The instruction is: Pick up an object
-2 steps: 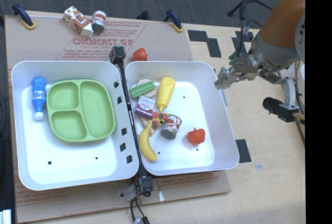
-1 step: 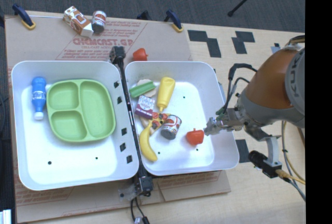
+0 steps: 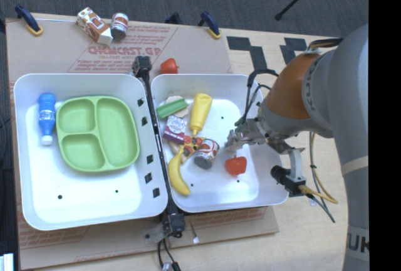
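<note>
The gripper [image 3: 234, 141] hangs low over the right bin [image 3: 250, 197], near that bin's right wall, with the grey arm [image 3: 326, 94] and its orange band [image 3: 291, 85] rising behind it toward the right. Whether the gripper is released or clenched cannot be told from this slant; nothing is seen between its tips.

Just below the gripper lies a red strawberry [image 3: 236, 165], close to it but apart. To the gripper's left, a little lower, a small can [image 3: 205, 152] lies on its side. Further left a banana [image 3: 177, 174] curves down along the bin's left wall. Up and left of the gripper a yellow bottle [image 3: 200, 111] lies tilted, with a purple packet [image 3: 175, 130] and a green piece [image 3: 170, 106] beside it, all well apart from the gripper.

Far to the left, the left bin [image 3: 37, 201] holds a green tray [image 3: 98, 132] with three sections and a blue bottle [image 3: 47, 116] lying beside it.

Beyond the bins, on the cardboard [image 3: 119, 50], sit a red thing [image 3: 168, 66], a carton [image 3: 93, 24] and a second can [image 3: 119, 26]. Blue clamps [image 3: 210, 24] grip the cardboard's far edge.
</note>
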Action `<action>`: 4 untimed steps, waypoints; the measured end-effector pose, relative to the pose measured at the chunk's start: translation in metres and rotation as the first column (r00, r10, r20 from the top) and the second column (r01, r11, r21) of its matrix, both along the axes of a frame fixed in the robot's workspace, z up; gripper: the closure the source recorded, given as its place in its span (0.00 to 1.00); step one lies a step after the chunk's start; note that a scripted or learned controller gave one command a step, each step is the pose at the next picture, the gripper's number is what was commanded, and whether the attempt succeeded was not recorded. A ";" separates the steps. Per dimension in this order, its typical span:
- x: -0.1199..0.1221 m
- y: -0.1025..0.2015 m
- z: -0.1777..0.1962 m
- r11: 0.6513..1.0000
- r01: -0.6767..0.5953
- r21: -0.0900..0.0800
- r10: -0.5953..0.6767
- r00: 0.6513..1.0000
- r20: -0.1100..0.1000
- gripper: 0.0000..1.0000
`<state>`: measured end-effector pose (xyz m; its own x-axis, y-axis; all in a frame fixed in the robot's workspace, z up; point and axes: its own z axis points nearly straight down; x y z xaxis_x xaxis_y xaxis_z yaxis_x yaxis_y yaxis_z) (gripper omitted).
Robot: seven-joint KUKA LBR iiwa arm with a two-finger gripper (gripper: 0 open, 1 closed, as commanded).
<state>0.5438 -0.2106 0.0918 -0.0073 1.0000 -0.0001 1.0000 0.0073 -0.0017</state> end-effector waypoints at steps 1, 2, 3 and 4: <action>-0.049 -0.001 0.088 1.000 0.003 0.000 -0.003 1.000 0.001 1.00; 0.037 0.000 0.144 1.000 0.002 -0.001 -0.002 1.000 0.004 1.00; 0.096 0.072 0.077 1.000 0.000 0.001 0.000 1.000 0.000 1.00; 0.021 0.133 0.100 1.000 -0.001 0.001 0.001 1.000 -0.001 1.00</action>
<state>0.5647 -0.0774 0.1918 -0.0082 1.0000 0.0005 1.0000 0.0082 -0.0032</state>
